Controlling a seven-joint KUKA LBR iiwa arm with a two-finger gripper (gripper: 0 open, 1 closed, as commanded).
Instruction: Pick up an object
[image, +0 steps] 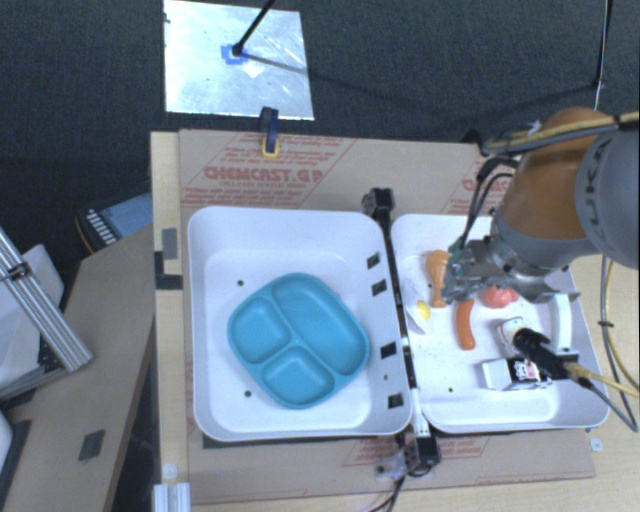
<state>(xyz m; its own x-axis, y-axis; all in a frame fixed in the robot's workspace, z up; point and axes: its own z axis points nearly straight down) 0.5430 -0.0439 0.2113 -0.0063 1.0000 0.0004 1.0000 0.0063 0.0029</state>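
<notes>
Lying nearest in the right bin (440, 405) is a small white and black item (508, 372), too blurred to name. Beyond it, an orange sausage-shaped piece (465, 324) sits just below the gripper (457, 283), a red object (498, 296) half hidden beside it. Farther left, a blue divided plate (297, 339) fills the other bin (215, 250).

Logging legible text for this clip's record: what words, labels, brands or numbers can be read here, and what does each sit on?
"CHEMCAST GP": red print on the brown board under the bins, above the left bin.
The same red print repeats by the board's right corner and along its lower edge, but there it is cut off or too small to read.
Small black and white item in the right bin: markings too blurred to read.
</notes>
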